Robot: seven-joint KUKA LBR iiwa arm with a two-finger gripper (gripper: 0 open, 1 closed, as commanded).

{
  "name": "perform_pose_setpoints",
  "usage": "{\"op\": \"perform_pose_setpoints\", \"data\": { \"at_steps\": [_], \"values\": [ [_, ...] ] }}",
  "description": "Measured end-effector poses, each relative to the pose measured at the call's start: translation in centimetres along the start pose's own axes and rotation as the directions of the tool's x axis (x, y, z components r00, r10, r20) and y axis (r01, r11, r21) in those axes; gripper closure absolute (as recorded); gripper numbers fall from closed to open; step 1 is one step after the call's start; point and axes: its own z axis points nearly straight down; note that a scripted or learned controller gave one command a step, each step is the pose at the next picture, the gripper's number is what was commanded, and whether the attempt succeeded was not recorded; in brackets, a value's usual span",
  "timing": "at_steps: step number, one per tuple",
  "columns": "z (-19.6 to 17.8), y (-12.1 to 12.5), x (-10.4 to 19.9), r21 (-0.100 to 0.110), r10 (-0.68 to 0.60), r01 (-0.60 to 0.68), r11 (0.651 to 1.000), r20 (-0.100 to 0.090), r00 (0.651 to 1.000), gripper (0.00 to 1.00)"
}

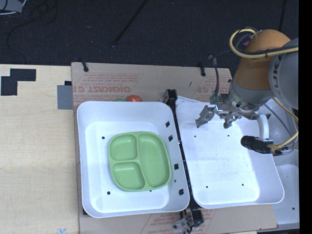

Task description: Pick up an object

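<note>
Here, in the camera view, the gripper [217, 118] hangs over the far edge of the right bin [229, 179], its two fingers spread wide with nothing between them. The only graspable object, a green divided plate [140, 161], lies flat in the left bin [92, 130], well apart from the gripper. Judging by that gap, the arm has to cross the divider before any pick.

Robot lab: white bins [92, 130] on cardboard-topped bench [39, 150], loose cables [14, 4], dark floor behind.
</note>
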Motion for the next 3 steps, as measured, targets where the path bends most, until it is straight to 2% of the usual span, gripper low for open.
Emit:
{"op": "perform_pose_setpoints", "data": {
  "at_steps": [1,3],
  "values": [
    [-0.8,0.3,0.0,-0.013,-0.002,0.002,1.0,0.001,1.0,0.0],
    [8.3,-0.6,0.5,-0.008,0.0,0.0,1.0,0.001,1.0,0.0]
  ]
}}
